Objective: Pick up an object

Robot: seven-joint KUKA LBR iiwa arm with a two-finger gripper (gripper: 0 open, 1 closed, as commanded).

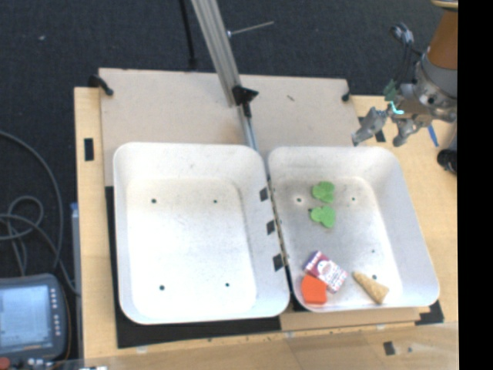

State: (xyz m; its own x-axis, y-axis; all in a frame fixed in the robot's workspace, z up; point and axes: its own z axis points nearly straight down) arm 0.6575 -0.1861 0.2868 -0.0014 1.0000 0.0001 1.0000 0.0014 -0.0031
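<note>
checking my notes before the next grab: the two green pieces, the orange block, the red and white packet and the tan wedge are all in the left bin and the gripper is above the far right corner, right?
Not quite. The camera view shows the green pieces, orange block, red and white packet and tan wedge all in the right bin, not the left bin. The gripper is indeed above the far right corner.

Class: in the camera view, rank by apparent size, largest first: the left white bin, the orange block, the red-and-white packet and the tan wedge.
1. Left white bin, by far the largest.
2. Red-and-white packet.
3. Orange block and tan wedge look about alike, too close to rank.
</note>
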